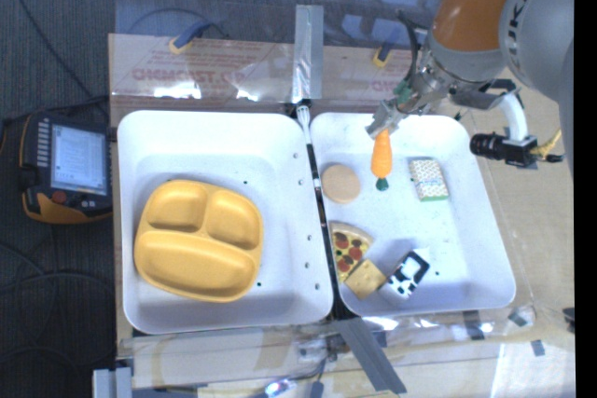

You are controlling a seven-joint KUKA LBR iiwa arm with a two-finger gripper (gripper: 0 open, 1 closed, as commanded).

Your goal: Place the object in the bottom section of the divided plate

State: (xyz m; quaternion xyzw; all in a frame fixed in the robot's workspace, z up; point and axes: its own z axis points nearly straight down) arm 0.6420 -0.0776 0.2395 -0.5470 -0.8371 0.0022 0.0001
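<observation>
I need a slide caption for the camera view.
Robot hand above a toy carrot in the right bin; yellow divided plate waits left.

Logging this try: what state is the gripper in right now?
Gripper: shut on the toy carrot, which hangs from it over the right bin.

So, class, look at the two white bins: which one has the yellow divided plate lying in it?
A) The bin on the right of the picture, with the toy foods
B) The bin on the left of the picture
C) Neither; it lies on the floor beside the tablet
B: the yellow divided plate lies in the left bin, while the toy carrot and pizza slice are in the right bin.
</observation>
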